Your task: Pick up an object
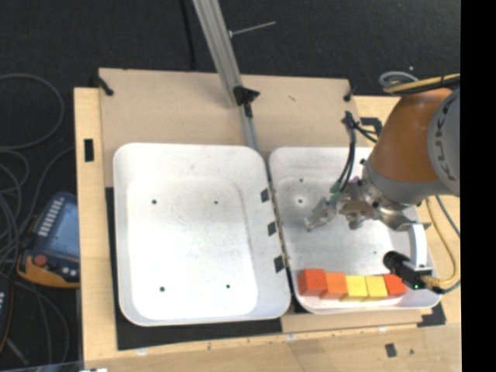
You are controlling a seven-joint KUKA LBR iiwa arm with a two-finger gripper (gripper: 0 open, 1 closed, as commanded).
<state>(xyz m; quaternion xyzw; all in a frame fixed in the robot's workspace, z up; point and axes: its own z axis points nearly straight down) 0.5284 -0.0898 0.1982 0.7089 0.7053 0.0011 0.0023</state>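
Observation:
A row of coloured blocks (pixel 353 285), running from orange through yellow to red-orange, lies along the front wall of the right bin (pixel 310 169). My gripper (pixel 337 218) hangs over the middle of that bin, a little behind the row and apart from it. It is open, and I see nothing between its fingers. The grey and orange arm comes in from the right and hides the bin's right side.
The left bin (pixel 194 231) stands beside the right one, with small clips at the shared edge. A slanted metal rail (pixel 225 53) rises from behind the bins. Cables and a handheld pendant (pixel 54 239) lie off the bench at the left.

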